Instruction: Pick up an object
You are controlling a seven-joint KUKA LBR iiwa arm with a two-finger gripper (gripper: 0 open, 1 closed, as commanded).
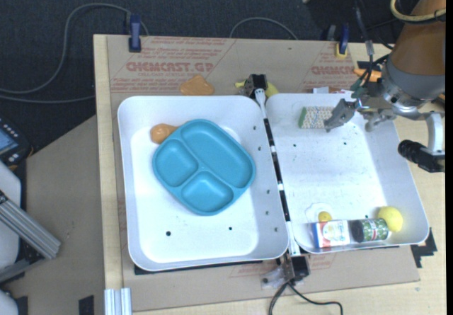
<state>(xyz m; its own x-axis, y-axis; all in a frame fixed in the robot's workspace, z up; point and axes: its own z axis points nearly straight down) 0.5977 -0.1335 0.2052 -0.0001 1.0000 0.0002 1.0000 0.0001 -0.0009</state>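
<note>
My two bins (pixel 141 236) are showing plain white. A sky-blue divided plate (pixel 203 165) is lying beside an orange lump (pixel 161 132). I'm seeing a yellow lemon (pixel 390 219), a green-speckled sponge (pixel 315 117), and a bottle (pixel 350 232) with a red-and-white label.

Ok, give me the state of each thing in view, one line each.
Blue tray: right way up in the left bin.
Orange piece: partly under the tray's edge.
Bottle: on its side, right bin, near edge.
Yellow ball: resting by the bottle's cap.
Green pad: flat, far end.
Gripper: low beside the pad.
</note>
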